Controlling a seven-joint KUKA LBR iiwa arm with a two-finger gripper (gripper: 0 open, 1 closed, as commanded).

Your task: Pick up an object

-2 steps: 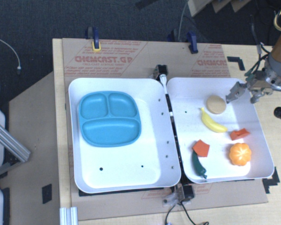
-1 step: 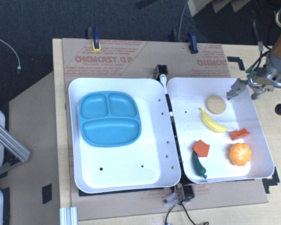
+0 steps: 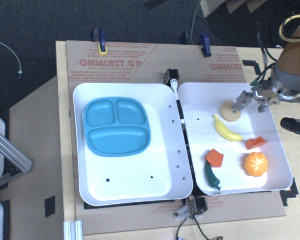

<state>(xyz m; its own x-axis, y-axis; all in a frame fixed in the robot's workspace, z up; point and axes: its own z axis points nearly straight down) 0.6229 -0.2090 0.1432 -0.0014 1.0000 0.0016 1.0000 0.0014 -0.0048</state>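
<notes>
The right bin (image 3: pixel 200 104) holds a tan round piece (image 3: pixel 230 114) near its back. In front of that piece lie a yellow banana (image 3: pixel 227 130), a small red-orange wedge (image 3: pixel 255 143), a red block (image 3: pixel 215 158), an orange (image 3: pixel 256 164) and a dark green vegetable (image 3: pixel 212 176). My gripper (image 3: pixel 251 103) hangs over the bin's back right, open, fingers pointing down. Its left finger (image 3: pixel 240 103) stands right beside the tan piece's right edge. Nothing sits between the fingers.
A blue divided plate (image 3: pixel 117 126) lies in the left bin (image 3: pixel 140 184). The two bins meet at a ridge (image 3: pixel 182 134) in the middle. Blue clamps (image 3: pixel 205 45) stand at the bench's back edge, and cables hang at the far right.
</notes>
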